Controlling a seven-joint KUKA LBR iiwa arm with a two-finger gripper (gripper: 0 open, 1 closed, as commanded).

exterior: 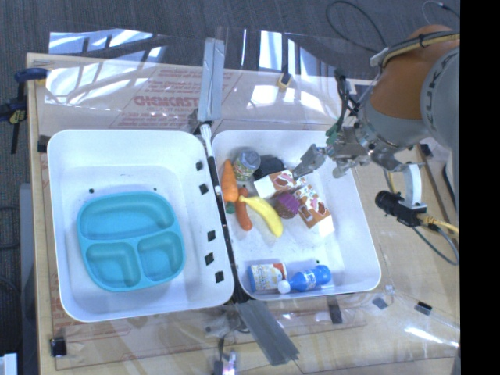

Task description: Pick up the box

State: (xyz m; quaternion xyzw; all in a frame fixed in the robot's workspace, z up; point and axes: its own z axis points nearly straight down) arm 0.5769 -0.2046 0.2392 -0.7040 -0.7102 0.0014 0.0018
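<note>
The grey arm (406,92) with its orange band reaches in from the right, bent low over the right bin (355,233), its wrist angled down and leftward. The claw (306,161) hangs just above the far end of the box (301,200); whether it is wide or narrow I cannot tell (the tips merge into one dark shape). The box lies flat near the middle of the right bin, white with red and brown printing, set at a slant. A banana (264,214) and a carrot (230,181) lie just left of it. The left bin (62,155) holds a blue divided tray (129,239).
</note>
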